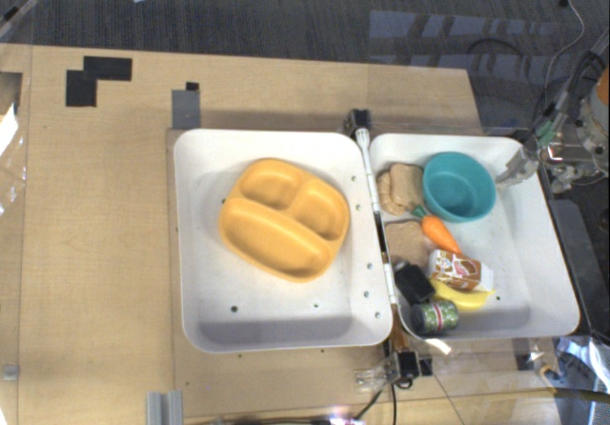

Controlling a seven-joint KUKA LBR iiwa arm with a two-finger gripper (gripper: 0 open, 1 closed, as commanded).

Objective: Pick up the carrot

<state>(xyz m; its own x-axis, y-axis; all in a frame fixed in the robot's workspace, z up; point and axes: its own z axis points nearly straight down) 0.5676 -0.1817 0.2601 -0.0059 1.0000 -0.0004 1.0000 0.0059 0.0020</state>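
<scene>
A yellow divided plate [284, 217] lies in the left bin [200, 318]. In the right bin [543, 290], the carrot [439, 232] lies just near of the teal bowl [459, 186], far of a banana [464, 297]. The gripper [534, 149] hangs at the bin's far right edge; whether the jaws are released or clenched cannot be told

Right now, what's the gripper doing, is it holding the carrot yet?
Gripper: cannot be told; at the right bin's far edge, away from the carrot.
</scene>
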